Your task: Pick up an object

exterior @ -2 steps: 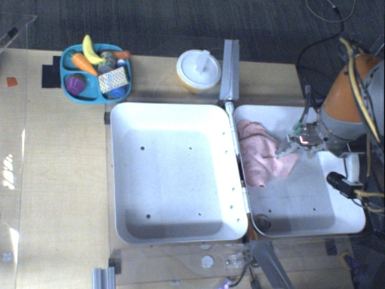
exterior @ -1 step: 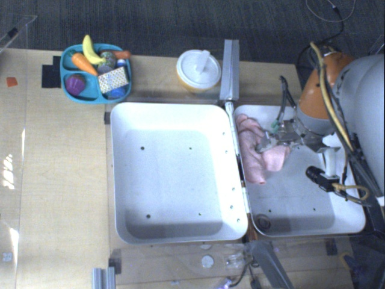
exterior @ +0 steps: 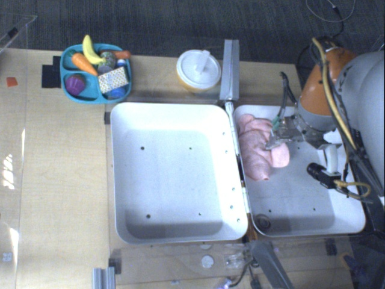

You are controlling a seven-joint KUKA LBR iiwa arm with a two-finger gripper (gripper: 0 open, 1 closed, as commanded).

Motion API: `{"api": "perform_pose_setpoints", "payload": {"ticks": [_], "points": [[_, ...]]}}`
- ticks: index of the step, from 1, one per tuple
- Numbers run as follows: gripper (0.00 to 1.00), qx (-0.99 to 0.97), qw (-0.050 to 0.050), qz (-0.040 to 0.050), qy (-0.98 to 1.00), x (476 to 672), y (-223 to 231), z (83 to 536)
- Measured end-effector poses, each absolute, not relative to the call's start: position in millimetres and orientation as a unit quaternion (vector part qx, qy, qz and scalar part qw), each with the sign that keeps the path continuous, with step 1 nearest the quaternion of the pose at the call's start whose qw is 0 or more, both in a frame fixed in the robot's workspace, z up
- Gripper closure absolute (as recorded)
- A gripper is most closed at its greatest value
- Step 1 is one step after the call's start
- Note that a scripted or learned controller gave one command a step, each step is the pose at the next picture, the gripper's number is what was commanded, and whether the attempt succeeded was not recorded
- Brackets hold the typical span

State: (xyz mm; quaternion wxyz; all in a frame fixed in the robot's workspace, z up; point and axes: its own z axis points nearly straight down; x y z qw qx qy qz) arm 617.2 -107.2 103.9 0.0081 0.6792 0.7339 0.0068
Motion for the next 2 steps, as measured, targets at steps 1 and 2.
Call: {"api": "perform_pose_setpoints", "payload": {"ticks": [1,2], "points": [[1.00,0.599,0.003,0.0012,0.801,662.8,-65,186],[1.00,0.666,0.002,0.0007,0.746,659.6,-58,226]]}}
